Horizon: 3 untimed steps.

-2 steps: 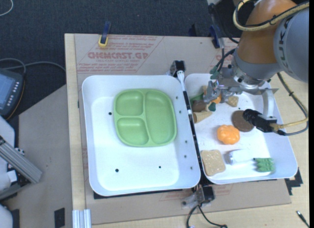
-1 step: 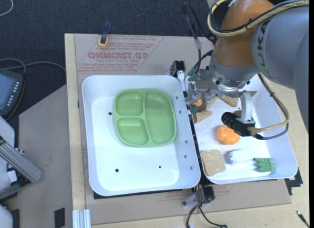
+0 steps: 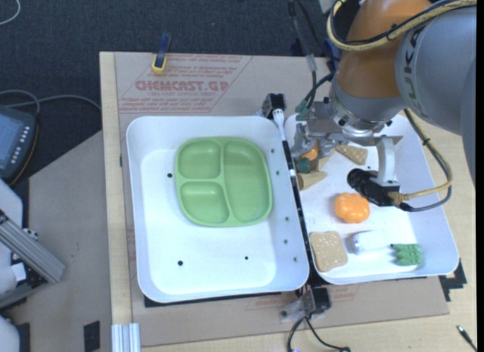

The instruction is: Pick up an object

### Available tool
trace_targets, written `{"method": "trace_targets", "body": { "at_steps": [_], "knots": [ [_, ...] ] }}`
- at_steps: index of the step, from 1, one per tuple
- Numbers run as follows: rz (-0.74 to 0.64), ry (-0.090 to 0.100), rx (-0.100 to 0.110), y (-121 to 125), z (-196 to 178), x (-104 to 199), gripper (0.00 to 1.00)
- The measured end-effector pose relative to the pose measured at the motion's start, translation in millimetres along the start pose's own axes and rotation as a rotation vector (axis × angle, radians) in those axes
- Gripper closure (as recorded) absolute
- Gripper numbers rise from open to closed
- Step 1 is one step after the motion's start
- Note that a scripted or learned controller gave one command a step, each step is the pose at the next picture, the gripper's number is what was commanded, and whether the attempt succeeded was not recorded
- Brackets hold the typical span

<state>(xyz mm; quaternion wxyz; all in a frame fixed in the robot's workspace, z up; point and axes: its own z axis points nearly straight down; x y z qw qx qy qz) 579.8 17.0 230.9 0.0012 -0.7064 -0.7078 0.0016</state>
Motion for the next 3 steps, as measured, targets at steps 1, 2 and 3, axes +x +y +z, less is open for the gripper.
{"method": "trace_targets", "body": {
  "at_steps": [1,2,3],
  "knots": [
    [0.001,0.0,0.005,-6.9,5.3,1.8,1.0],
    [-0.001,0.0,-0.001,4.3,-0.1,2.6,1.0],
    [0.0,-0.001,0.0,9.9,5.0,5.5,1.0]
  ]
}}
